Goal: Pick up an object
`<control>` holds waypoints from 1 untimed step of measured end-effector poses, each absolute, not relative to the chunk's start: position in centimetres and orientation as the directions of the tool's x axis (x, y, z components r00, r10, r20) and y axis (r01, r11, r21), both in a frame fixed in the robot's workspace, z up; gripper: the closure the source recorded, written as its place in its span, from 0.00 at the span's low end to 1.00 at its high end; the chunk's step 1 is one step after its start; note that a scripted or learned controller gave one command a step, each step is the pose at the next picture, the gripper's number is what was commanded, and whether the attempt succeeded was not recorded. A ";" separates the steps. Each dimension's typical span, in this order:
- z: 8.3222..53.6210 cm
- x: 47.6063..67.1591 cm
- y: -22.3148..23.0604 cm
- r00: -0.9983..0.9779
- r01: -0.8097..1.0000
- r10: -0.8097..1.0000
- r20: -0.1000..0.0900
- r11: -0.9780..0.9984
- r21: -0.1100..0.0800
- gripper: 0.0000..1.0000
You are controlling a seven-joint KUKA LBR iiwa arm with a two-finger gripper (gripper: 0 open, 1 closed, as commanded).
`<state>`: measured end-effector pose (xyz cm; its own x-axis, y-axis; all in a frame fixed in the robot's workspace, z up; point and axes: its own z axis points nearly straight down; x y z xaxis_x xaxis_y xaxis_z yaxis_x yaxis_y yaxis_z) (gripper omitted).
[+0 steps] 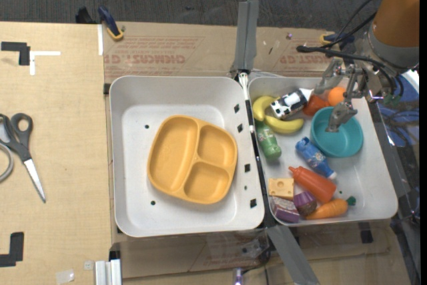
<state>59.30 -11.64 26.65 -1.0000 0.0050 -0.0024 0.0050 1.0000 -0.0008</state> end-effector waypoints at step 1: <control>15.7 65.2 -15.8 -0.999 0.046 0.046 -0.004 0.999 -0.001 0.00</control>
